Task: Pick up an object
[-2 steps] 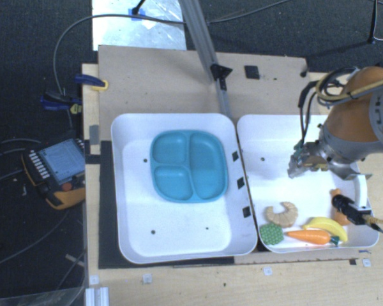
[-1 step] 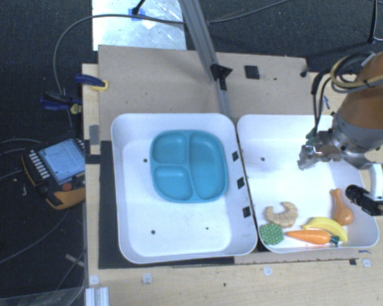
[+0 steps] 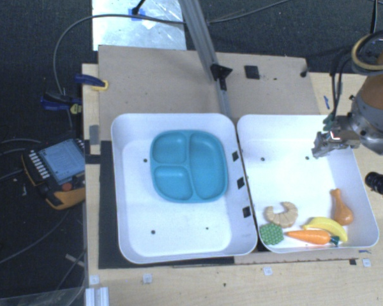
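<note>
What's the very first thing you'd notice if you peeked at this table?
The bright blue plate with three sections, sitting in the left bin. Next, the toy food bunched in the near corner of the right bin: a banana, carrot, croissant and drumstick. The gripper hangs over that bin's far right side.

2 shallow white bins sit side by side on a tan bench (image 3: pixel 179 69). The left bin (image 3: pixel 134 234) holds a blue divided plate (image 3: pixel 189 166) with 3 compartments. A grey metal pole (image 3: pixel 201 34) slants across the bench from the top. Left of the bench, on dark carpet, lie a blue-screened handheld device (image 3: pixel 57 164) with an orange casing, some clamps (image 3: pixel 73 94), and loose black cables (image 3: pixel 25 234).
</note>
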{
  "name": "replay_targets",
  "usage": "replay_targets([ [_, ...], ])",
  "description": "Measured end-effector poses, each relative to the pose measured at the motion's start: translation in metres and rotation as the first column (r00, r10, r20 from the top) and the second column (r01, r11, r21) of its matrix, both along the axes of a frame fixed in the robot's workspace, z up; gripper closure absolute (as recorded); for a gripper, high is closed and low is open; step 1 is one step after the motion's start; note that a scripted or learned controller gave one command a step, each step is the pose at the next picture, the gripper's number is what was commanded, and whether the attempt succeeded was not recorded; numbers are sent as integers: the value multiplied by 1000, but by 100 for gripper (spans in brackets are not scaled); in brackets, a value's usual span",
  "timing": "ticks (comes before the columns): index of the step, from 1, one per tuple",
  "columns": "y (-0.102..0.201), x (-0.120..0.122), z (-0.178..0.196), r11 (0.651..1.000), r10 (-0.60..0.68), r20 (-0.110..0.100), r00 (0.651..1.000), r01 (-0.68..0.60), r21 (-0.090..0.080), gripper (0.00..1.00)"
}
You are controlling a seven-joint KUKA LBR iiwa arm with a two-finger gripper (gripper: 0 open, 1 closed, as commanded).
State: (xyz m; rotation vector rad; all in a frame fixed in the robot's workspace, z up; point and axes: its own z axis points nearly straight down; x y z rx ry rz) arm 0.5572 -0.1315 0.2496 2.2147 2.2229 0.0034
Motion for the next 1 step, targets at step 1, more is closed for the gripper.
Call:
replay_targets([
  [1, 0, 1, 25, 1000, 1, -2, 1000, -1, 1, 100],
])
